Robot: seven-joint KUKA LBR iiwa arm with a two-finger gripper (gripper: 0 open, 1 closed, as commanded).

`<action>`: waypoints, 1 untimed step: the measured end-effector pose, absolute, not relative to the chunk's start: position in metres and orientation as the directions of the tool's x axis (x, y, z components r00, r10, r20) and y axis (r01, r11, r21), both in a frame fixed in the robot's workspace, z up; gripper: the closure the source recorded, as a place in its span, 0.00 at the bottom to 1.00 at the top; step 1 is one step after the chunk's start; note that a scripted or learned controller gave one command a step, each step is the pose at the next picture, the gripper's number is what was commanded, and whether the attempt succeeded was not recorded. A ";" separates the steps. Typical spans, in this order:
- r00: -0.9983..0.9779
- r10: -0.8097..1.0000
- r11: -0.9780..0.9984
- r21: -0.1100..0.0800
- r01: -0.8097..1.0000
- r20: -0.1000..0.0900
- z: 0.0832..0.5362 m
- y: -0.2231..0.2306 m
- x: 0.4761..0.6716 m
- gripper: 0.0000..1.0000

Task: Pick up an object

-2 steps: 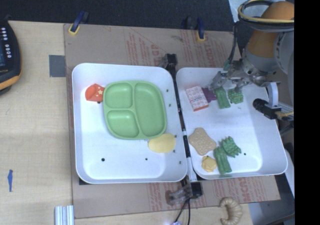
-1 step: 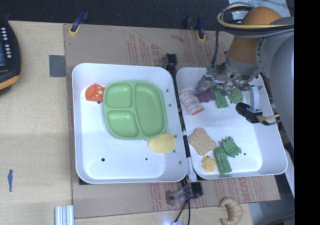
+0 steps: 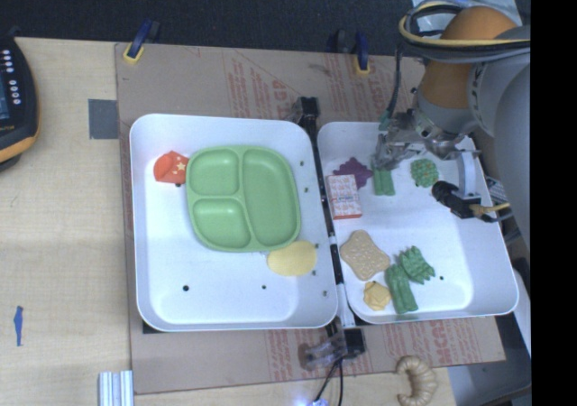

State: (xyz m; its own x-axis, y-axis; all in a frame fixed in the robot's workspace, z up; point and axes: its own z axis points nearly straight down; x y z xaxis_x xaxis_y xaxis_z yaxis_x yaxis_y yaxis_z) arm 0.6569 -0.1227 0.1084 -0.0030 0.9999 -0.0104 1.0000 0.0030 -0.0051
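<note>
My gripper [image 3: 386,162] hangs over the far part of the right bin [image 3: 469,242]. A small green block [image 3: 384,183] sits right at its tip; whether it is gripped or just lying below is unclear. Left of it lies a purple piece [image 3: 352,168], and to the right a bumpy green piece [image 3: 424,170]. A red-and-white packet [image 3: 343,196] lies by the bin's left wall. Nearer the front are a tan cracker [image 3: 364,253], a small yellow piece [image 3: 377,295] and green leafy toys [image 3: 407,274].
The left bin [image 3: 171,287] holds a green divided plate [image 3: 243,198], a red piece with a star [image 3: 169,167] and a yellow piece [image 3: 292,258]. A tan curled object [image 3: 416,379] lies on the bench in front of the bins.
</note>
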 end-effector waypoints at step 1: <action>0.001 1.000 -0.001 -0.008 1.000 -0.001 0.118 -0.178 0.595 1.00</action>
